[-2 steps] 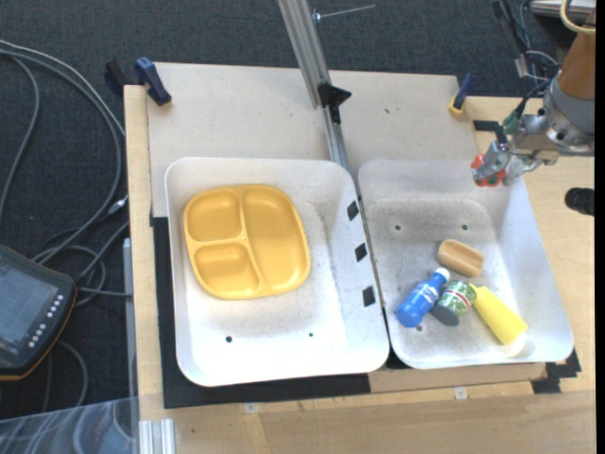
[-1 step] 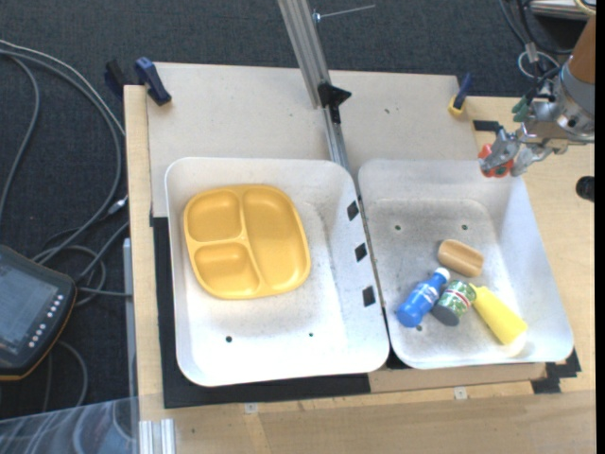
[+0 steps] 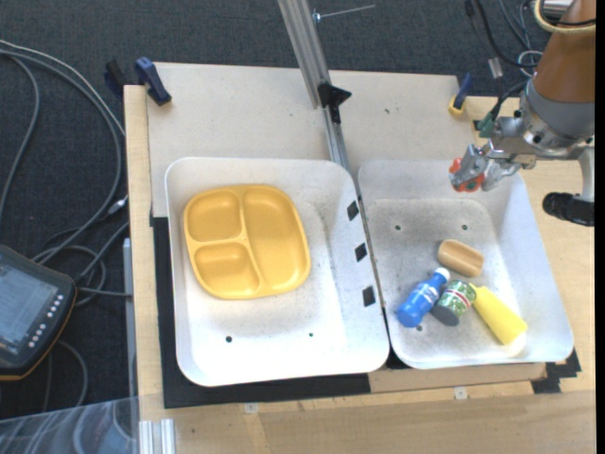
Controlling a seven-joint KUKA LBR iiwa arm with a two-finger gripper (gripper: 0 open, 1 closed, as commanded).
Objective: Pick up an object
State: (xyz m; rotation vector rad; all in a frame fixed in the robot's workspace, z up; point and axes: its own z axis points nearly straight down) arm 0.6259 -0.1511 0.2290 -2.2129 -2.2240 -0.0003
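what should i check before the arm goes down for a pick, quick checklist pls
1. Targets present: ok. The right bin holds a tan block, blue bottle, green can and yellow bottle.
2. Gripper over the bin: not ok. It sits at the bin's far rim, away from the objects.
3. Fingers ready to close: cannot tell.
4. Isolated target: ok. The tan block lies apart from the rest.
5. Clutter: not ok. The blue bottle, green can and yellow bottle crowd together.
6. Left bin: ok. The yellow divided plate lies well away from the objects.
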